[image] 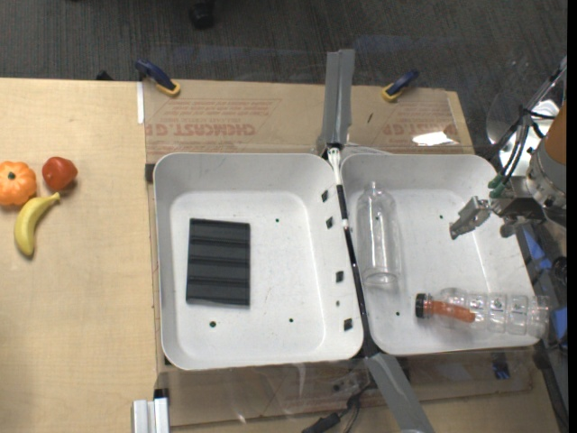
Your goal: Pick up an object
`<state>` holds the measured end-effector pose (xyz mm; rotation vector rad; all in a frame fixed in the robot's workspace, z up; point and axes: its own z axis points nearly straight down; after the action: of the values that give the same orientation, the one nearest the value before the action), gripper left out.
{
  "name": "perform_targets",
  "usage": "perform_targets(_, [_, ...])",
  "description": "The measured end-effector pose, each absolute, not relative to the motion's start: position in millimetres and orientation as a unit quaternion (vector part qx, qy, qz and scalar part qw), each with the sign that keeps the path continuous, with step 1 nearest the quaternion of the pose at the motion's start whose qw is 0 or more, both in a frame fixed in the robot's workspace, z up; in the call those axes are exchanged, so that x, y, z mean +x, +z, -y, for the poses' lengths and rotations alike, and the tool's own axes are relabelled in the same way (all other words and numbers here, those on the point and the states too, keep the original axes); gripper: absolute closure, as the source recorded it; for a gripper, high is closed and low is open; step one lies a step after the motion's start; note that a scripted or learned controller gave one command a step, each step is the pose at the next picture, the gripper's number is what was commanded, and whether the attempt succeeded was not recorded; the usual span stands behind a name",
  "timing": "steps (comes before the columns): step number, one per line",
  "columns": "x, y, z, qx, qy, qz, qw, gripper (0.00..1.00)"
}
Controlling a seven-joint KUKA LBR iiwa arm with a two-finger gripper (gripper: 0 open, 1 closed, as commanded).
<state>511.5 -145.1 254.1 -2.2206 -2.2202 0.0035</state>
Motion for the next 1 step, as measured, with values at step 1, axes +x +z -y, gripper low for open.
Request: perform_targets(1, [483.1,96.0,154.2,-0.649,0.0005,0.761,0.001,0.0])
